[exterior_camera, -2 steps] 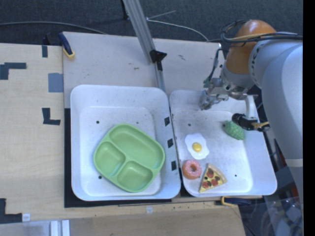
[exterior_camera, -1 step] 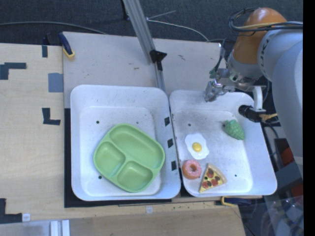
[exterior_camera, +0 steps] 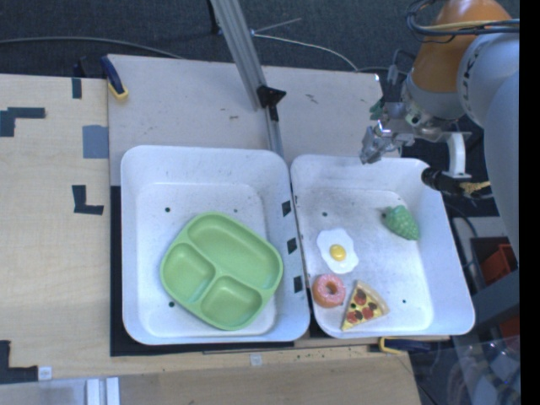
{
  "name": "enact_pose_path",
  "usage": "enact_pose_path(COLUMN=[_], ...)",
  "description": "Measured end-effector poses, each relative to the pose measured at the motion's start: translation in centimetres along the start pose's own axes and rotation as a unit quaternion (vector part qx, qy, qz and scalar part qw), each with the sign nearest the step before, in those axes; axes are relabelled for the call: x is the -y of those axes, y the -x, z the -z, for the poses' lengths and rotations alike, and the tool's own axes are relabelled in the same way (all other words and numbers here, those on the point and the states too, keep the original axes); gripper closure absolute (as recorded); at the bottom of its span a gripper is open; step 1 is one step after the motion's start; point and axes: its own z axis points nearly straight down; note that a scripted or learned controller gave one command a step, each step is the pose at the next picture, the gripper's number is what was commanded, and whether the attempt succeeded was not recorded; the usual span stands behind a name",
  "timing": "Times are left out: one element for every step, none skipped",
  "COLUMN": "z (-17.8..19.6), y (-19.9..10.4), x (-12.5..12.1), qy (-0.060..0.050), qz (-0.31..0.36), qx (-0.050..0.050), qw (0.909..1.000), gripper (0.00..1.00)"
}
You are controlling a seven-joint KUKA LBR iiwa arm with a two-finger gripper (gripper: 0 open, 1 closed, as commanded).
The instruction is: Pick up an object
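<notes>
The right bin point(exterior_camera: 439, 310) holds a fried egg point(exterior_camera: 337, 251), a pink donut point(exterior_camera: 328, 290), a pizza slice point(exterior_camera: 364, 305) and a green leafy piece point(exterior_camera: 401, 222). My gripper point(exterior_camera: 372, 148) hangs over the bin's far rim, well above and behind the green piece. Nothing shows between its fingers. It is seen from above and small in the view.
The left bin point(exterior_camera: 139, 175) carries a green divided plate point(exterior_camera: 222, 270). A slanted metal pole point(exterior_camera: 240, 45) crosses the bench behind the bins. Cables run over the bench near the arm.
</notes>
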Motion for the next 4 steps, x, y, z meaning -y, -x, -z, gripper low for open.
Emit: enact_pose_path(z=[4.8,5.6,4.3,3.0], y=[-0.7,-6.2,-10.8,-15.9], x=[0.5,0.0,0.1,0.2], qy=[0.0,-0.002,-0.003,-0.003], qz=[0.0,0.003,0.002,0.002], qx=[0.0,-0.001,-0.001,-0.001], qw=[1.0,1.0,1.0,1.0], gripper=[1.0,1.0,1.0,1.0])
